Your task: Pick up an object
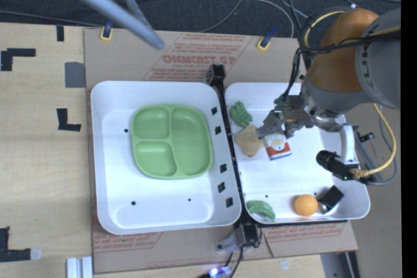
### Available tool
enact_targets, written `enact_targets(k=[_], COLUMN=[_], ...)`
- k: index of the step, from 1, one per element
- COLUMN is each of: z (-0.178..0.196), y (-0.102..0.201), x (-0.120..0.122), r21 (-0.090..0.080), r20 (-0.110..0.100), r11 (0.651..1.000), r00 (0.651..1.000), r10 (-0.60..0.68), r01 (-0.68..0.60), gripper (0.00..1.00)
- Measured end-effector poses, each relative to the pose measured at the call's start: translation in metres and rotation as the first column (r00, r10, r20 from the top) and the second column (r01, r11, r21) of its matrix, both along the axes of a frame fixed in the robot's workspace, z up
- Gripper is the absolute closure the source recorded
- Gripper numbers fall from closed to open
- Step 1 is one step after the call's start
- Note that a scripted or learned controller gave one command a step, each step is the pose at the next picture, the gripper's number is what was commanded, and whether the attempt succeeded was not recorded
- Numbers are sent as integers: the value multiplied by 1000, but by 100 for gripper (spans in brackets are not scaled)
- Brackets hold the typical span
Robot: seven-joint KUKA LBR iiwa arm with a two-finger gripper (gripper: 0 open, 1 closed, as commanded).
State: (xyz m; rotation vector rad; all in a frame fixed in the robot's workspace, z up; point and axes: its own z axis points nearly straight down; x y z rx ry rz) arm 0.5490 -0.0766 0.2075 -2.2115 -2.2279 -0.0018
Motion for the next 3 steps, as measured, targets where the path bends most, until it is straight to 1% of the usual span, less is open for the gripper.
enact_targets(k=[1, 2, 3], z=[-7, -3, 10], y=[48, 108, 167], x=[17, 21, 37], r21=[-1, -1, -1], r20=[-1, -1, 1], r11=[1000, 1000, 1000], r00=[1000, 1000, 1000], r10=[-1, 1, 0], r01=[1, -1, 0], gripper=[100, 100, 100])
